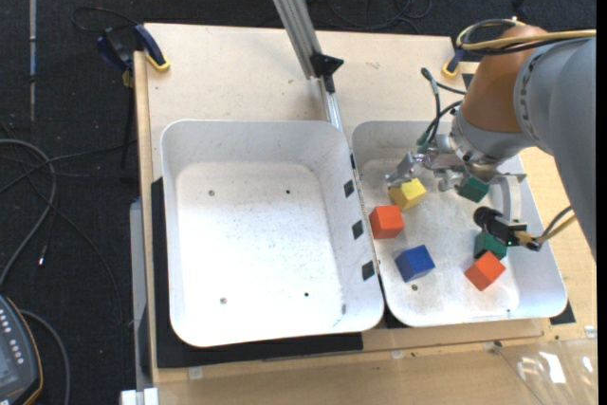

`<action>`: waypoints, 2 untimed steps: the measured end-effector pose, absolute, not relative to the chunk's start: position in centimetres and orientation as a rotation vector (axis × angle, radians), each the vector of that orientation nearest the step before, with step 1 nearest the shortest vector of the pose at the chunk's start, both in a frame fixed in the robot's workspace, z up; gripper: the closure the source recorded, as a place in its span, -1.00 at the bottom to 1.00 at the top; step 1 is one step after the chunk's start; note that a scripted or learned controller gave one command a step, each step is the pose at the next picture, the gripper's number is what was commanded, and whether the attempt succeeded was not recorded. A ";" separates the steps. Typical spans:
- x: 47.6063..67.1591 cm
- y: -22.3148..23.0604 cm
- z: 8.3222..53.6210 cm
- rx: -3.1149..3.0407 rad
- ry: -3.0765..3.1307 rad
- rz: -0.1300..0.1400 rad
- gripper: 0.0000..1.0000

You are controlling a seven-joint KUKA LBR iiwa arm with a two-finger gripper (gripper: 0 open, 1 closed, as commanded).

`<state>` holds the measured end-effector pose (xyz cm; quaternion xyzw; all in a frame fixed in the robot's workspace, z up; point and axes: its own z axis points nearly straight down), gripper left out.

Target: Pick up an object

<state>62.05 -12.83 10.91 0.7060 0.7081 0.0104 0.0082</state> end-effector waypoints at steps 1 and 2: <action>61.6 -9.9 9.8 2.211 2.224 0.007 -1.00; 61.4 -10.0 10.5 2.215 2.226 0.000 1.00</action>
